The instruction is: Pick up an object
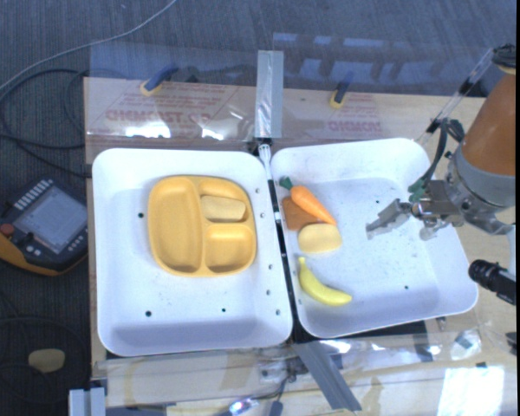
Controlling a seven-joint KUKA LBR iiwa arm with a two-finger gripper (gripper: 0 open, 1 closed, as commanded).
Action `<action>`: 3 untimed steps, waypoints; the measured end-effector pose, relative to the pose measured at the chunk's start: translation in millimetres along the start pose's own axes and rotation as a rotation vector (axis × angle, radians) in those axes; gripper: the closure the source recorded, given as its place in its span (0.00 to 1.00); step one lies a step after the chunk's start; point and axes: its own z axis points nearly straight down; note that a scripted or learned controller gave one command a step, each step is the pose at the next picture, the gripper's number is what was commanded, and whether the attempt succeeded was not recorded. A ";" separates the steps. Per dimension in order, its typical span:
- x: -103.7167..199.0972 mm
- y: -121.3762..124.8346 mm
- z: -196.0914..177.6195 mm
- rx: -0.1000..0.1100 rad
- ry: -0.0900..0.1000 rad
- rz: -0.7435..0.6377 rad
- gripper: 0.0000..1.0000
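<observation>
**Inspector A:** White plastic is being noted for both bins. In the right bin a group of toy foods is being recorded along the left wall: a carrot, a brown block beneath it, a pale bread-like piece, and a banana nearest the front edge.

**Inspector B:** And the gripper?

**Inspector A:** It is being held over the bare middle of the right bin, with nothing seen between its fingers. The fingers are being read as apart, though only slightly, and the tips are being pointed toward the food group.

**Inspector B:** Which relation is being judged decisive?

**Inspector A:** The pale piece is lying to the view's left of the fingertips and a little toward the front, near but not touching. The carrot's long axis is being seen running diagonally, green end toward the back wall. The banana is lying farther toward the front, its axis slanted likewise. A short travel leftward is being judged sufficient for the pale piece.

**Inspector B:** The left bin?

**Inspector A:** A yellow divided tray is being held there, with a pale block sitting in its upper right compartment. It is lying well apart from the gripper.
</observation>
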 end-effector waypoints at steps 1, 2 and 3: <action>22.6 62.8 24.9 -0.001 0.000 -0.306 0.00; 21.9 112.8 167.0 -0.020 -0.004 -0.302 0.00; 22.5 138.1 177.5 -0.030 -0.007 -0.365 0.00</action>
